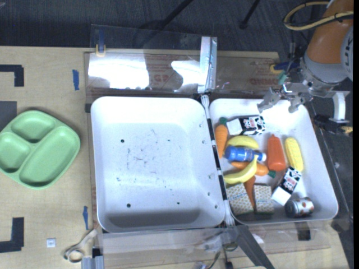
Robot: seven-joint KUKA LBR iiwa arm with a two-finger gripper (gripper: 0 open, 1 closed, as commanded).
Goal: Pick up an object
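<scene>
The right bin [322,167] holds a heap of toy food. In it lie an orange carrot [222,138], a blue bottle [244,155] across a yellow banana [240,174], a red-orange carrot [275,152] and a yellow corn cob [294,153]. A black-and-white carton [252,124] sits near the bin's back, a second carton [290,179] and a metal can [300,206] towards the front right. My gripper [282,103] hangs over the bin's back right corner, above the objects, open with nothing between its fingers.
The left bin [151,156] lies beside the right one, sharing a middle wall. A green divided plate [37,148] rests on the bench at far left. A clear plastic panel [151,66] stands behind the bins. Two cracker-like blocks [250,198] lie at the right bin's front.
</scene>
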